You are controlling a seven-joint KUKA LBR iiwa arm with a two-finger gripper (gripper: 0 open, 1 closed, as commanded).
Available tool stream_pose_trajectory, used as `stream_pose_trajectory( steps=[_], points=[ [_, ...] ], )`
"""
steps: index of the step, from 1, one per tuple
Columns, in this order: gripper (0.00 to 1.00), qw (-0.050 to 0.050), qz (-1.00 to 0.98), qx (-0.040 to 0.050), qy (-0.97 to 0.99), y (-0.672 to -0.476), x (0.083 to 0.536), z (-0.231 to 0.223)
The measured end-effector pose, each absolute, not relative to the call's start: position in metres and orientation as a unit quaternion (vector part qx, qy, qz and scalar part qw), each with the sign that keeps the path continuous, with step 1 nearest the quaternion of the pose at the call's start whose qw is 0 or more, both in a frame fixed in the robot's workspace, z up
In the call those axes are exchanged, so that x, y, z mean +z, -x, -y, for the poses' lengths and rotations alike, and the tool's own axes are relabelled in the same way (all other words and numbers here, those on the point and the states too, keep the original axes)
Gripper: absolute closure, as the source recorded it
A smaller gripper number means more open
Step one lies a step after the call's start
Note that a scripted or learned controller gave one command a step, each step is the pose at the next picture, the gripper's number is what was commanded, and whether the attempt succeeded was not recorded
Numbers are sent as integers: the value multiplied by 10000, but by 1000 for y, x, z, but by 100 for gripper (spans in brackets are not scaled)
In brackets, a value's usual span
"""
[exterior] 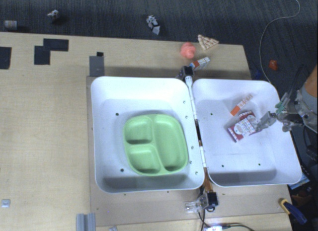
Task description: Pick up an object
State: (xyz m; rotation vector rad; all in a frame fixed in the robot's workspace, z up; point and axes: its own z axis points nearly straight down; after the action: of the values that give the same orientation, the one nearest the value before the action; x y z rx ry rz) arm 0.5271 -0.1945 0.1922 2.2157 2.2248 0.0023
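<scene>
In the right bin [248, 173] a red-and-white packet [242, 125] lies flat, right of the bin's middle. A small orange-and-white tube [242, 104] lies just behind it. My gripper [277, 121] hangs at that bin's right rim and stands open. One finger [268, 118] points at the packet's right edge, and nothing is between the fingers. In the left bin [107, 125] a green plate [155, 143] with three compartments lies in the middle.
Behind the bins on the bench lie a pink ball [188, 50], a wedge-shaped toy [207, 41] and a small tube [200, 63]. Clamps and cables sit at the divider's front end [204, 202]. Small items lie on the dark floor beyond.
</scene>
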Motion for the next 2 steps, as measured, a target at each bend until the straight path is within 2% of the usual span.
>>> stream_pose_trajectory(
  steps=[1,2],
  points=[
    [0,49,-7083,38,-7058,-543,99,178],
    [100,66,-7094,59,-7048,-545,110,177]
  ],
)
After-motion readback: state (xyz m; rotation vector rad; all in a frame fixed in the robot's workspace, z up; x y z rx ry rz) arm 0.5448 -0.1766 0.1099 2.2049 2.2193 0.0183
